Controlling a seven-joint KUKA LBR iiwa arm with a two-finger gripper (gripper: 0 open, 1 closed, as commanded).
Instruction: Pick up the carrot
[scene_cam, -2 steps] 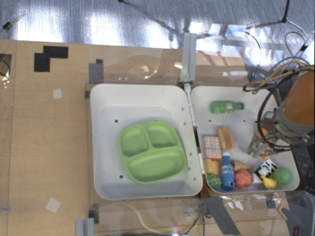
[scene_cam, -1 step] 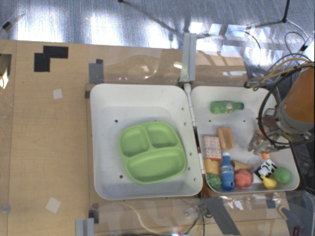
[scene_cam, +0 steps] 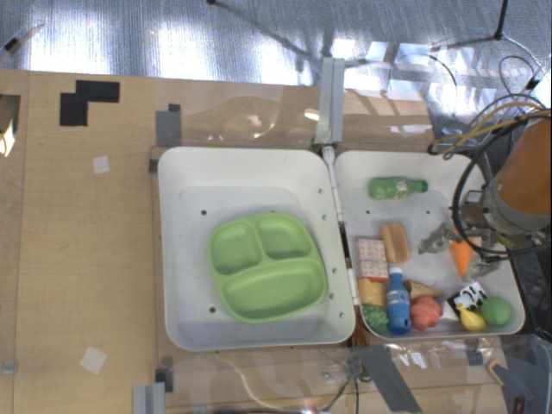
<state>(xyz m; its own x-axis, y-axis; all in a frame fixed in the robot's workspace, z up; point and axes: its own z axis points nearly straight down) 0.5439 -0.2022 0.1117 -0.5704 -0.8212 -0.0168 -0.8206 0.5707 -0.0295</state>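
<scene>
The small orange carrot [scene_cam: 463,257] lies on the floor of the right bin [scene_cam: 431,166], near its right wall. My gripper [scene_cam: 461,253] is low over it, reaching in from the right under the orange-banded wrist. Its two grey fingers stand apart, one finger [scene_cam: 434,241] to the carrot's left and the other to its lower right. The carrot sits in the gap between them, and neither finger visibly presses on it. The gripper is open.
The right bin also holds a green bottle [scene_cam: 397,188], a tan bread piece [scene_cam: 396,242], a pink wafer [scene_cam: 372,258], a blue bottle [scene_cam: 397,300], a red fruit [scene_cam: 426,311], a yellow fruit [scene_cam: 471,319] and a green ball [scene_cam: 496,310]. A green divided plate [scene_cam: 269,266] lies in the left bin [scene_cam: 181,231].
</scene>
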